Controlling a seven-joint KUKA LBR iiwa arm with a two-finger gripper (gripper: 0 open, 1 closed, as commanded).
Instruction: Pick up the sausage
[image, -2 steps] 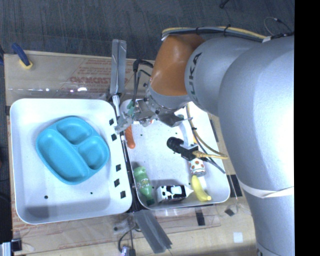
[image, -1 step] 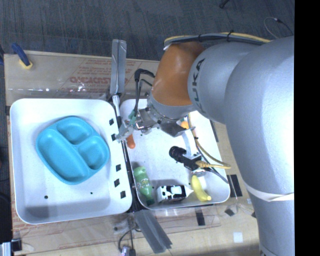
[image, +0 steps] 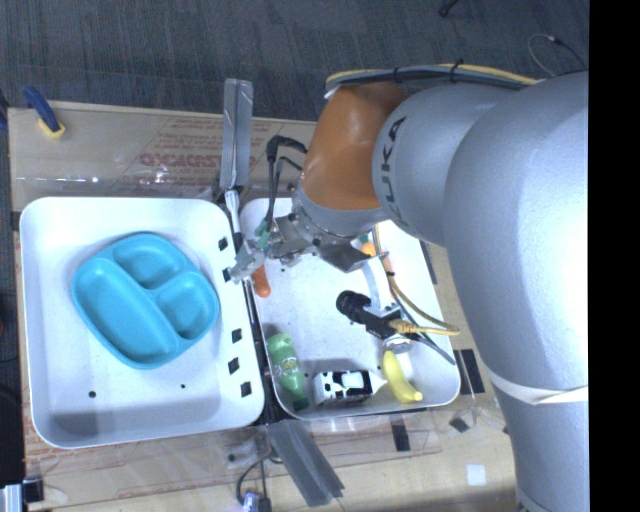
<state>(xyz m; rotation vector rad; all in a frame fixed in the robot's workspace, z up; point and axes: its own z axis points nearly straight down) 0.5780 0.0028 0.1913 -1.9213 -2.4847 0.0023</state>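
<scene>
Your gripper hangs low over the right bin's left wall, and the orange sausage lies right at its tip, just below it on the bin floor; whether it is held cannot be told. Farther below the gripper sit a green bottle and a yellow banana.
</scene>
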